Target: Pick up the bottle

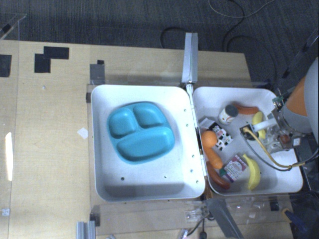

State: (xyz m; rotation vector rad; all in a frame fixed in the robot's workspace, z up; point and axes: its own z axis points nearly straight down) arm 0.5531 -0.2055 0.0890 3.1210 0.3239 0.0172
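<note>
Camera view has my arm (300,103) over the right bin's (286,183) far-right side, wrist low by the rim. Can't tell how wide my jaws stand or whether they've got anything; too much clutter and cable (269,156) there.

The bottle (235,111), I reckon, is the white-capped thing w/ reddish body lying on its side near the bin's back wall, just beside a banana (257,118) and near the dice (222,136).

Risks:
- It's lying down and round, so it prob rolls or squirts out if I close off-centre.
- The banana is so close I may nip that instead.
- The cable could snag on stuff as I cross over.
</note>
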